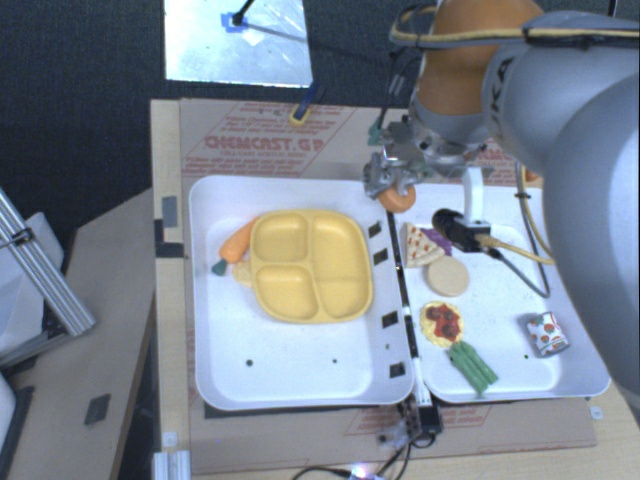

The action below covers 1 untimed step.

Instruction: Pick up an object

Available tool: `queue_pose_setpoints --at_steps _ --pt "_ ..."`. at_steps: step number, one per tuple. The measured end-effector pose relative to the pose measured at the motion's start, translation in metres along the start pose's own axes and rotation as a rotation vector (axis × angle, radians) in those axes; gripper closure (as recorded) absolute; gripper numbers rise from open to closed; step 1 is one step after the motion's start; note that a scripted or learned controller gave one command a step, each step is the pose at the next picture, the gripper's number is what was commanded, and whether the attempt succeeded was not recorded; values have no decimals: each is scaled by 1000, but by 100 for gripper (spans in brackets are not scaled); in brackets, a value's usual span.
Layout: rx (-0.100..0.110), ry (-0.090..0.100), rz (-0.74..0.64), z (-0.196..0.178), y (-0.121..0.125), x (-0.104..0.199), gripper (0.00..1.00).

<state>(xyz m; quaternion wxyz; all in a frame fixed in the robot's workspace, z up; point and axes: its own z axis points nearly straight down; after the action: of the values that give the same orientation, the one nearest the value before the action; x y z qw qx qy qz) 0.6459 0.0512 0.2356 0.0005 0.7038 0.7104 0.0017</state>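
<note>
My gripper hangs over the far end of the wall between the two bins, at the right bin's back left corner. A small orange round piece shows right at its lower tip, touching or nearly so; whether it is gripped is hidden. In the right bin lie a pizza slice, a tan round cookie, a red-sauce pasta disc, a green bean pod and a small red-and-white can.
The left bin holds a yellow divided plate with a carrot against its left side. The arm's grey bulk covers the right bin's back right part. A shiny square panel lies behind the bench.
</note>
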Motion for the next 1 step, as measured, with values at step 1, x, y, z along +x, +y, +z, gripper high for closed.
queue_pose_setpoints --at_steps 1 --pt "1 0 1 16 27 46 100"
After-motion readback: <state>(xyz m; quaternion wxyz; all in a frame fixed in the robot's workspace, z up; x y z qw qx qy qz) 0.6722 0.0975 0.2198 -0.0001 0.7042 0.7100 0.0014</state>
